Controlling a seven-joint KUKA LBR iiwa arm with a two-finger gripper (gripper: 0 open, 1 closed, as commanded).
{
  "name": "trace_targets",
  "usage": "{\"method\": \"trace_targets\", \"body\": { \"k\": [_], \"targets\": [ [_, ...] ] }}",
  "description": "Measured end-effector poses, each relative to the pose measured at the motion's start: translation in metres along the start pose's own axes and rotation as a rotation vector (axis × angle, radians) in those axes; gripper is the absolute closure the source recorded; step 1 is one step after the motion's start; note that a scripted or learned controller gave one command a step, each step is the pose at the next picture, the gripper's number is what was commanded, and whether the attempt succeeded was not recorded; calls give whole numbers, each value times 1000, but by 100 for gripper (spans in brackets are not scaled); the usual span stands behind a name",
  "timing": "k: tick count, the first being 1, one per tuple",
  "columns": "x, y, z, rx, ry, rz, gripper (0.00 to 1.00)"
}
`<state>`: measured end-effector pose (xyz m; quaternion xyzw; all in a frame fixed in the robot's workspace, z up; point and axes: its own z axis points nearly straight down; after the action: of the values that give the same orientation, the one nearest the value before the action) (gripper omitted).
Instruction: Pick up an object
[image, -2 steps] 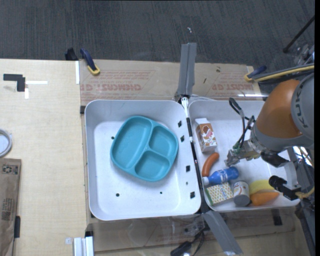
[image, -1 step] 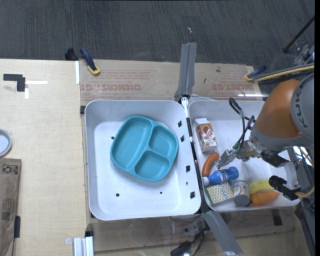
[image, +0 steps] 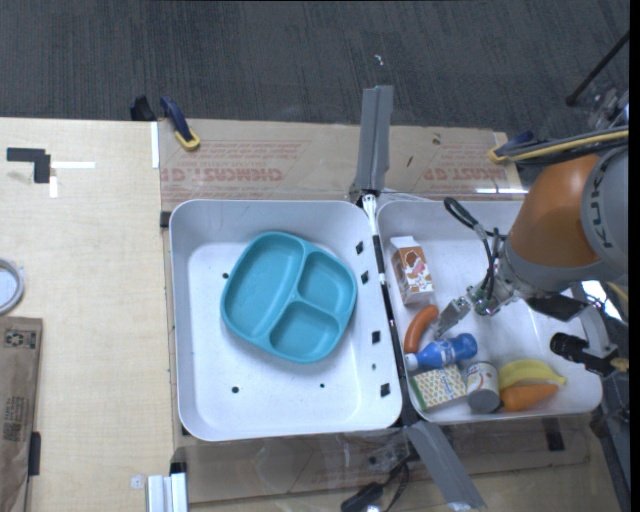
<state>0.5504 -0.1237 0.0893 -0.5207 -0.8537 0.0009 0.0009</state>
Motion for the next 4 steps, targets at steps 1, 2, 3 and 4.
{"method": "trace_targets", "body": {
  "k": [1, 2, 3, 4],
  "targets": [
    [-1, 0, -7, 1, 1, 2, 100],
    [-1, 0, -7, 1, 1, 3, 0],
    [21, -16, 0, -1, 1, -88, 0],
    [20, -16, -7, 1, 2, -84, 100]
  ]
}}
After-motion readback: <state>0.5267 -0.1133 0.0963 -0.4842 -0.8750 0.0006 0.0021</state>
